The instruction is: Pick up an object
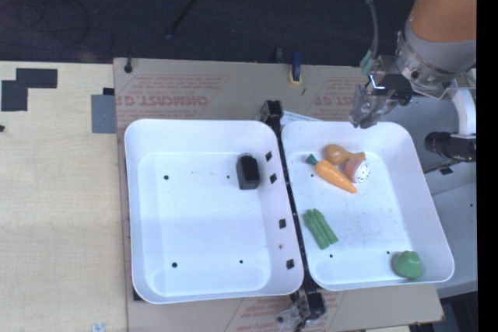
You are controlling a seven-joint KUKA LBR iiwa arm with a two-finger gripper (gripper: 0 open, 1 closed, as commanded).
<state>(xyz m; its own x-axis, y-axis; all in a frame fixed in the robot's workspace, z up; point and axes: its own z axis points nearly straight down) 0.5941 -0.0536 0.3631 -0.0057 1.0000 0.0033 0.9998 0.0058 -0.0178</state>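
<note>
Green ball (407, 264) well apart from tool (364, 117).

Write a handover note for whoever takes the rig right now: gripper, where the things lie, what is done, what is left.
Gripper: above the far edge of the right bin, holding nothing.
Right bin: carrot beside a cluster of small toy foods toward the far side, green bean pod near the divider, green round object in the near right corner.
Left bin: black block by the divider.
Done: nothing picked yet.
Left: descend on one object, grasp, lift.
</note>
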